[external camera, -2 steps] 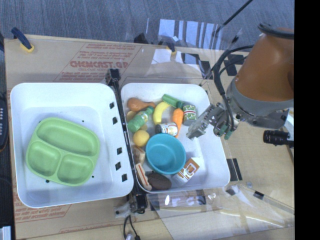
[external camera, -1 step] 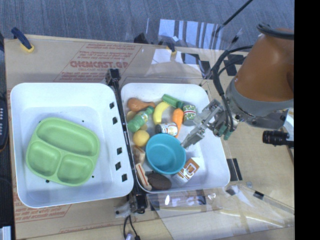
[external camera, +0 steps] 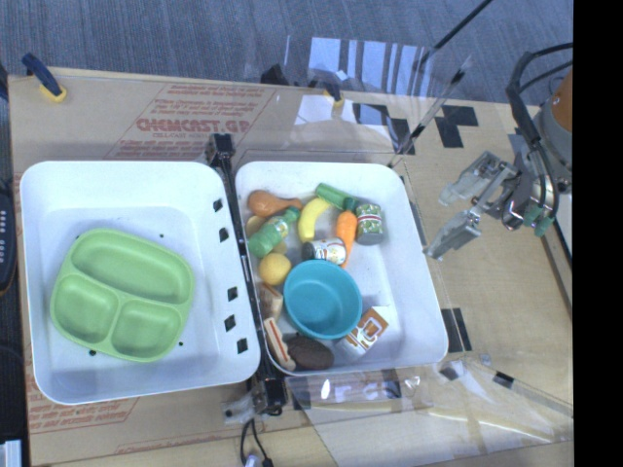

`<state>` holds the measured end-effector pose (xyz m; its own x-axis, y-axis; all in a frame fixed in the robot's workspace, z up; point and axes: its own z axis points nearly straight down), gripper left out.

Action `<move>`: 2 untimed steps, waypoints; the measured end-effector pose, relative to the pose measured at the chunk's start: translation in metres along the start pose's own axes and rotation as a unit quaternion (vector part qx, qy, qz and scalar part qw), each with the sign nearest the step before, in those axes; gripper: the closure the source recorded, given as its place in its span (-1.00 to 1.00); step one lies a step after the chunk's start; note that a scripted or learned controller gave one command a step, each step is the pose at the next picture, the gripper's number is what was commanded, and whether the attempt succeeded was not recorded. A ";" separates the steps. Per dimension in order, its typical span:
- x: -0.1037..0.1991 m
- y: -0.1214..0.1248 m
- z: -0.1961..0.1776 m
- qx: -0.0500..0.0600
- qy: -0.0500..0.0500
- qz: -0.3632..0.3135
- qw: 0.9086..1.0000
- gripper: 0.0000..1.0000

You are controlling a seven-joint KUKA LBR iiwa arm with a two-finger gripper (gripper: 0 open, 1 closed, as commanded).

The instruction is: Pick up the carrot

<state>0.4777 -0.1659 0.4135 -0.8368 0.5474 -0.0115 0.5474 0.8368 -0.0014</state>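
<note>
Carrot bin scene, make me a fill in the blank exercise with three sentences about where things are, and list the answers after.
1. The carrot lies in the ____ of the two white bins as the camera sees them.
2. The divided plate alone in the other bin is ____ in colour.
3. The claw hangs outside the bins, over the bench, with its fingers ____ and nothing between them.
4. The blue bowl sits in the ____ bin as the carrot.

Missing words: right; green; open; same

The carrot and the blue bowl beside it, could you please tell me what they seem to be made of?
The carrot looks like moulded plastic toy food: uniform orange, smooth, faint sheen. The blue bowl also appears plastic: even solid colour, glossy thin rim, though glazed ceramic cannot be ruled out.
</note>
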 end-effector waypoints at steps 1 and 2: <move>-0.075 -0.002 -0.023 0.000 0.002 -0.096 0.995 -1.00; -0.160 0.053 0.010 0.002 0.006 -0.096 0.995 -1.00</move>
<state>0.6407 -0.2095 0.4054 -0.9258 0.3780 0.0014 0.3780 0.9258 -0.0059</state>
